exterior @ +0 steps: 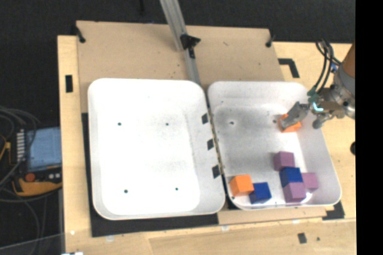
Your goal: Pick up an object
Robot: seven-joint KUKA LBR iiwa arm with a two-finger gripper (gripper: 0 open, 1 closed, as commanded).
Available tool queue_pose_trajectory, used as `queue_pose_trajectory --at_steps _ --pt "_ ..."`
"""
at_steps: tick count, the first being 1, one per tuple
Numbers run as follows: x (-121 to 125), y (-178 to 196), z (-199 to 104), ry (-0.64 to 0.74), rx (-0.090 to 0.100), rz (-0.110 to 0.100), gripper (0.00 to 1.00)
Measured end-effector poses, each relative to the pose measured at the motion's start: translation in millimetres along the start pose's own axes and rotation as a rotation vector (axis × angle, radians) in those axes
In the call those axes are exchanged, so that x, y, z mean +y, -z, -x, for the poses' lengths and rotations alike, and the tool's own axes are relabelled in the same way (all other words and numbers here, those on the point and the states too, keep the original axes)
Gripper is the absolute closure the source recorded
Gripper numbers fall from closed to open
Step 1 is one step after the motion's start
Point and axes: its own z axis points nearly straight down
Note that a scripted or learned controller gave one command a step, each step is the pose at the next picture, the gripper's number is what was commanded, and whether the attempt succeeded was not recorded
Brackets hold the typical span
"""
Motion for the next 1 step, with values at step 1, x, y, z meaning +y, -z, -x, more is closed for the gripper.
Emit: queue_pose_trajectory --at_steps 1 --pt "0.9 2.4 -0.1 0.0 -0.001 0.005 0.0"
